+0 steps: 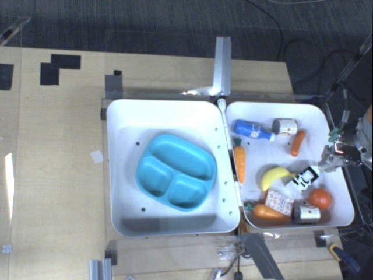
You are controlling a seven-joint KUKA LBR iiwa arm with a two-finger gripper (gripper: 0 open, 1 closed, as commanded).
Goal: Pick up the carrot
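A carrot (pixel 239 163) with a green top lies along the left wall of the right bin (pixel 347 186), pointing toward the front. A second, fatter orange carrot (pixel 268 212) rests at the front of the same bin, partly under a small patterned box (pixel 278 202). My gripper (pixel 333 156) hangs at the right wall of that bin, far to the right of both carrots and touching neither. Nothing shows in its grasp.
The right bin also holds a blue bottle (pixel 252 129), a can (pixel 285 126), an orange-red pepper-like piece (pixel 298 143), a banana (pixel 276 176), a black-and-white item (pixel 304 178), a tomato (pixel 320 198) and a second can (pixel 306 214). A blue divided plate (pixel 176 171) lies in the left bin (pixel 123 156).
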